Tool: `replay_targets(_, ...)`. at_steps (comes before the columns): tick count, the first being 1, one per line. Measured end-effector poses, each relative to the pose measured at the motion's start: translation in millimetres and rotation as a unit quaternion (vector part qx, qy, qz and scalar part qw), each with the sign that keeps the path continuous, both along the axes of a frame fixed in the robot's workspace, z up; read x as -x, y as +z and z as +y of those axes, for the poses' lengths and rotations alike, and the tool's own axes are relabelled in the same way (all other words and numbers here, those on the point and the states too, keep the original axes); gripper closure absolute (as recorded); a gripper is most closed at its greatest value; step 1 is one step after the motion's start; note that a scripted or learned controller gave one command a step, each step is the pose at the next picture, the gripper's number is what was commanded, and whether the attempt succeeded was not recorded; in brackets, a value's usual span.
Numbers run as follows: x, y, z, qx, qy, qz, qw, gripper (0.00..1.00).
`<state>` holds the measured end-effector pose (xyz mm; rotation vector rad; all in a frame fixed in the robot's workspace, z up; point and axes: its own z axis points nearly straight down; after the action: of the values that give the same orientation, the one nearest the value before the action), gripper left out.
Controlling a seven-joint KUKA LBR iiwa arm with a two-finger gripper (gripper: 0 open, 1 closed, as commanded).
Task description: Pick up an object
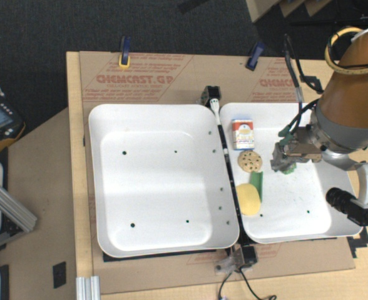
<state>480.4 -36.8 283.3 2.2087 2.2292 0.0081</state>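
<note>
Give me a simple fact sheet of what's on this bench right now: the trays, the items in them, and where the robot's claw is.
left bin: white, shallow, dark dots on its floor
right bin: white, holds all the items
small box: red and white, near the bin's far left corner
cookie: round, speckled, just below the box
green item: below the cookie
yellow item: lies against the green item
gripper: low over the right bin, right of the cookie
arm: grey, orange band
</note>
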Motion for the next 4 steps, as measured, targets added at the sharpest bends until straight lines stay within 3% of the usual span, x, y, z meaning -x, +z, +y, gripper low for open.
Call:
replay_targets(3,1,109,169,-0.0006,-0.002,0.001,1.0000,1.00)
replay_targets(4,1,180,167,-0.0010,-0.004,-0.002,1.0000,1.00)
